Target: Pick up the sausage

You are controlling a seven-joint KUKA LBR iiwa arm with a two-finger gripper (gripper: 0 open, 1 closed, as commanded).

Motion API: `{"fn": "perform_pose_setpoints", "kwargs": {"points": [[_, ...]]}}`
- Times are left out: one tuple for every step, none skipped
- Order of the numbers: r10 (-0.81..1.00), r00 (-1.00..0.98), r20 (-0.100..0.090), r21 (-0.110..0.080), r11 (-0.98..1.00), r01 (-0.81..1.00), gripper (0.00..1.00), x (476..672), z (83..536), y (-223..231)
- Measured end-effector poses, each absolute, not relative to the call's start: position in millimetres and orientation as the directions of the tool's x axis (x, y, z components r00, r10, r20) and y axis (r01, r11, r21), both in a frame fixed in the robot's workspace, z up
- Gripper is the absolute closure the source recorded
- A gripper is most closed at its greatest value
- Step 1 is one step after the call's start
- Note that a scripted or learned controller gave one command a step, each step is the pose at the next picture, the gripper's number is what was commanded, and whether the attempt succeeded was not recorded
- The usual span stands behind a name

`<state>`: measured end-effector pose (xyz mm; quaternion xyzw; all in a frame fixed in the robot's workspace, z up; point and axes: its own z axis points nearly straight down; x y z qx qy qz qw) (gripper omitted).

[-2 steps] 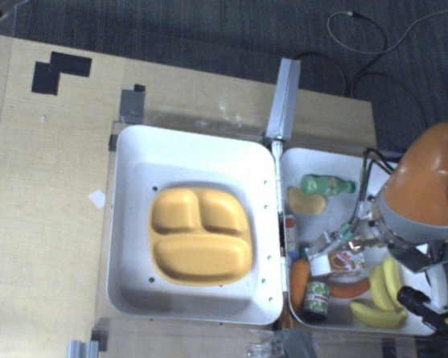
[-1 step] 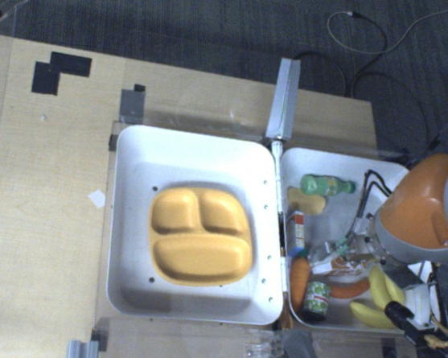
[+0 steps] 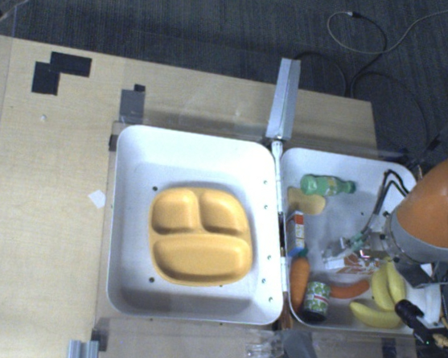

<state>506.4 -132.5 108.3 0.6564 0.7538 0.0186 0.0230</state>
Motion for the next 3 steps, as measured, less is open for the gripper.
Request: {"fn": "perform_pose_setpoints", "kwargs": {"points": [[0.991, -0.135, -0.016, 0.058, 0.135, 0.989, 0.0, 508.1, 107.7, -169.1], [0.986, 0.169, 0.0, 0.005, -0.169, 0.986, 0.0, 488.5, 182.8, -136.0], [0.971, 0.241, -0.004, 0.04, -0.241, 0.97, 0.0, 497.2, 114.1, -132.3]]}}
